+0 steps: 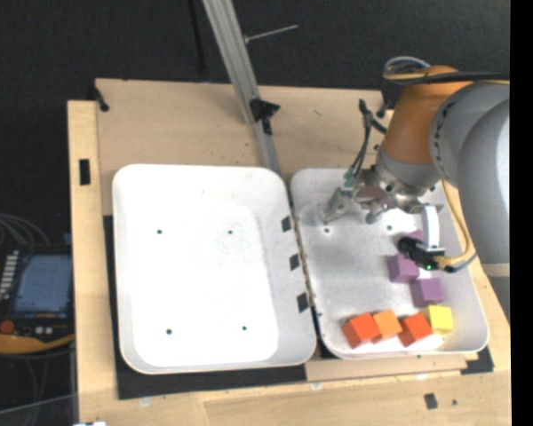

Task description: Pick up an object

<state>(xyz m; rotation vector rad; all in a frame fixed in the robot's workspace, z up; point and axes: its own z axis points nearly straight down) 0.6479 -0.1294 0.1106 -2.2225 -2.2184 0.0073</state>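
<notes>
Near the right bin's (333, 238) front edge, we judge the orange blocks (373, 327) light, rigid; grip flat sides. Hand (351, 204) spread, holding nothing.

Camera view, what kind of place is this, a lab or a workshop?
Probably a robotics lab bench for grasping trials: a grey and orange arm reaches over two white bins, small coloured blocks lie in the right one, and a handheld control pendant sits beside the bench.

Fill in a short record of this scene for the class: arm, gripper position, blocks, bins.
arm: grey with orange band, reaching in from the right
gripper: over the upper part of the right bin
blocks: purple pair, orange blocks, red block, yellow block, along the right bin's near right side
left bin: white, beside the right bin
</notes>
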